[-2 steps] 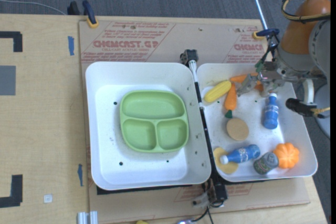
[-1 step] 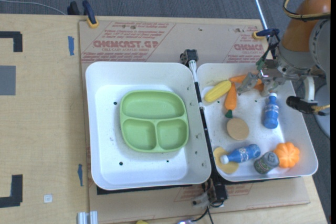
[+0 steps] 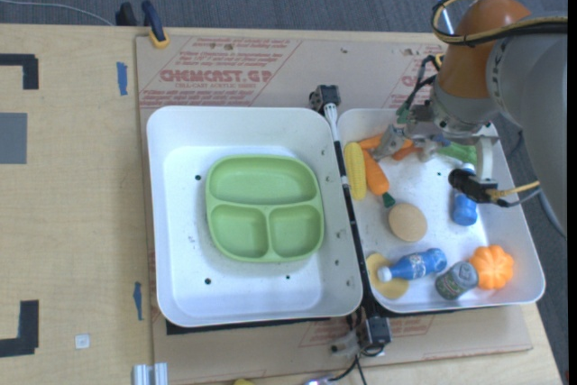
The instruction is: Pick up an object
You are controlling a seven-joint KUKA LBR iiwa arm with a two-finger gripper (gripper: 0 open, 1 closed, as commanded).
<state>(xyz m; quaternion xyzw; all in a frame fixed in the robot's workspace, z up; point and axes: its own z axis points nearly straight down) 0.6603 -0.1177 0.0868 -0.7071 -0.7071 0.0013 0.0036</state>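
- My jaws: state cannot be told; my gripper [image 3: 424, 136] sits low over the right bin's [image 3: 527, 270] far end.
- Just beside it: carrot [image 3: 375, 169], corn [image 3: 354, 171].
- Nearer the camera: egg [image 3: 407, 222], blue bottle [image 3: 416, 265], can [image 3: 456, 279], pumpkin [image 3: 492, 267].
- Left bin [image 3: 171, 221]: green divided plate [image 3: 265, 207].

Even, soft overhead light fills the room, bright enough that the two white bins [image 3: 171, 194] look nearly washed out, with little texture on their floors. Shadows are faint and short, gathered under the bin rims at lower centre. The arm [image 3: 532, 95] at the right edge looks soft and slightly blurred. The whole picture is a bit grainy, and small print on the board reads fuzzy.
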